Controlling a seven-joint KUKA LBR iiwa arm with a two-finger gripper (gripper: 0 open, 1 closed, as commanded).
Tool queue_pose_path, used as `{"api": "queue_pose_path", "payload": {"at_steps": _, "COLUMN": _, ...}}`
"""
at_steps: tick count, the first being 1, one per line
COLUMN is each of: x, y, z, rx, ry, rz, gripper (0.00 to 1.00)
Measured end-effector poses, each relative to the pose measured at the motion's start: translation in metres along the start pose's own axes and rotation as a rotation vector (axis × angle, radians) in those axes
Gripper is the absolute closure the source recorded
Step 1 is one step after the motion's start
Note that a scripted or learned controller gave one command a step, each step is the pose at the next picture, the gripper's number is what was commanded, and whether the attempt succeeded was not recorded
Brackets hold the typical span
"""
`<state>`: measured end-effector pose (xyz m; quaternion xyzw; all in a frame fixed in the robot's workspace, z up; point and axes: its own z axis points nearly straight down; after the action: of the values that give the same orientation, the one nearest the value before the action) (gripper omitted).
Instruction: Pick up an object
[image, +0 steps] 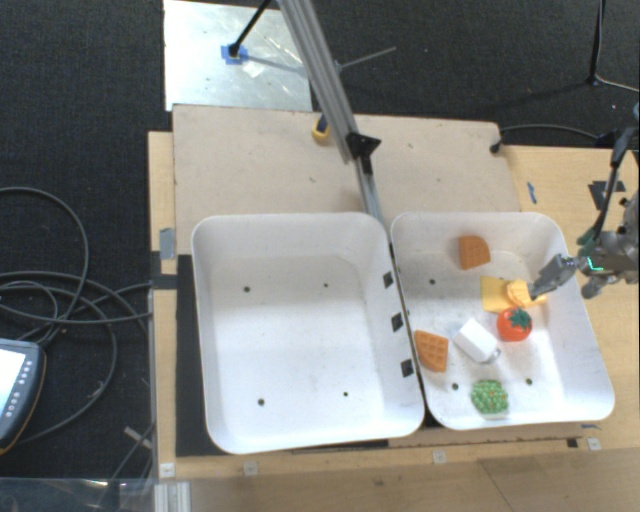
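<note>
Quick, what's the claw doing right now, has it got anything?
Claw: low in the right bin, its tip at the yellow piece. Open or shut cannot be told, and a hold on anything cannot be confirmed.

bins (300, 235) — smooth white plastic

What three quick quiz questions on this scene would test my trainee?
1. True or false: the items lie in the right bin.
2. Which item sits closest to the hand? A) green piece B) yellow piece C) waffle
3. Fill in: the white block lies just left of the red ____.

Key: 1 true; 2 B; 3 tomato.
</note>
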<state>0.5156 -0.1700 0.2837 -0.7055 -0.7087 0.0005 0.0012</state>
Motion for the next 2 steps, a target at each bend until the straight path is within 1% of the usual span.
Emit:
{"api": "queue_pose_path", "payload": {"at_steps": 1, "x": 0.0, "y": 0.001, "z": -0.002, "rx": -0.005, "ry": -0.001, "rz": 0.001, "gripper": 0.0}}
{"api": "queue_pose_path", "payload": {"at_steps": 2, "x": -0.006, "y": 0.0, "z": 0.042, "rx": 0.0, "ry": 0.0, "rz": 0.005, "gripper": 0.0}}
